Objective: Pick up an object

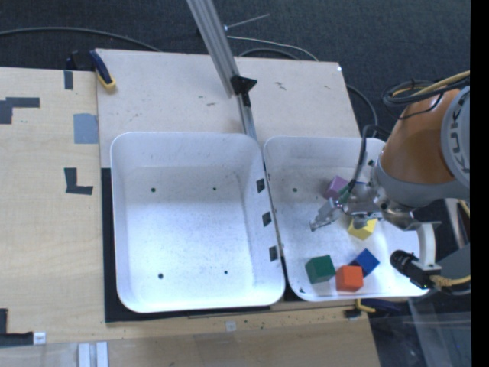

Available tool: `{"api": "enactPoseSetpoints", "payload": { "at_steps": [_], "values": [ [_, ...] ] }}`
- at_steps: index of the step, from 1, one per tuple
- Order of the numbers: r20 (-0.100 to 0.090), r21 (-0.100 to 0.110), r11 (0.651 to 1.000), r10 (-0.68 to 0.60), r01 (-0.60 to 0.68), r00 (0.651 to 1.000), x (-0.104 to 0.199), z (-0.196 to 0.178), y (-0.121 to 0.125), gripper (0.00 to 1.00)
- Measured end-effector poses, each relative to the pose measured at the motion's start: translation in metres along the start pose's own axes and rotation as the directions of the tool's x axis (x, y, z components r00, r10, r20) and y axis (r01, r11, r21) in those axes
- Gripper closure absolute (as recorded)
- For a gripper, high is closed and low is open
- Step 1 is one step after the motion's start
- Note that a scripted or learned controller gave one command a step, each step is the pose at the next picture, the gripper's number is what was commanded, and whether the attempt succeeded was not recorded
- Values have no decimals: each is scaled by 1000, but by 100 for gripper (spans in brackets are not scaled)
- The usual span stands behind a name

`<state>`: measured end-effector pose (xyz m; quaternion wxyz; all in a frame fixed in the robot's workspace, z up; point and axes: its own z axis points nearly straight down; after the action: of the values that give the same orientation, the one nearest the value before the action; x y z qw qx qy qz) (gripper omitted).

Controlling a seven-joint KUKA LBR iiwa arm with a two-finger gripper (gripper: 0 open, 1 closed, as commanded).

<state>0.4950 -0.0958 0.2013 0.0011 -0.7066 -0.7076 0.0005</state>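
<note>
Partly behind gripper [330, 217]: yellow block [362, 227].

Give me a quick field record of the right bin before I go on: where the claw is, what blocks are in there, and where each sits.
claw: low over the middle of the right white bin
small purple block: just behind the claw
small yellow block: beside the claw, partly under the wrist
green cube: near the front wall
orange cube: right of the green cube
blue block: behind the orange cube, touching or nearly so
grasp: cannot tell
</note>
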Motion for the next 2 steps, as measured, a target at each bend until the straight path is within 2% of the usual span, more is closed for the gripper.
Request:
{"api": "enactPoseSetpoints", "payload": {
  "at_steps": [1,2],
  "values": [
    [3,0,1000,1,-1,1000,-43,113,76,0],
    [-2,19,1000,2,-2,1000,-40,110,146,0]
  ]
}}
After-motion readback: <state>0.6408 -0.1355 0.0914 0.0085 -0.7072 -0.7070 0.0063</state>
